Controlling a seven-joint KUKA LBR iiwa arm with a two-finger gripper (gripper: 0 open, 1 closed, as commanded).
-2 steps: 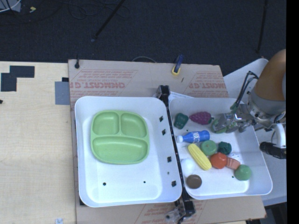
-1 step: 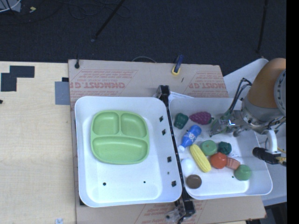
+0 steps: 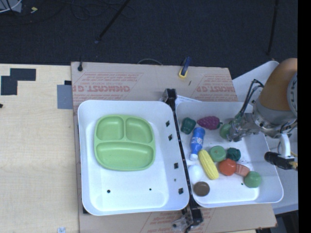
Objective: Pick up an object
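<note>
Pale wooden table carries 2 white bins. Hand hangs in the right bin; grip state unclear. Just left, a purple toy, probably light, hard, slippery: grasp across its middle.

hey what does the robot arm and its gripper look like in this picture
The arm is grey metal with a rounded orange band above the wrist. Thin dark cables loop from its side down toward the gripper, a small, dark grey metallic assembly over the right bin. No lettering or markings can be made out on either.
</note>
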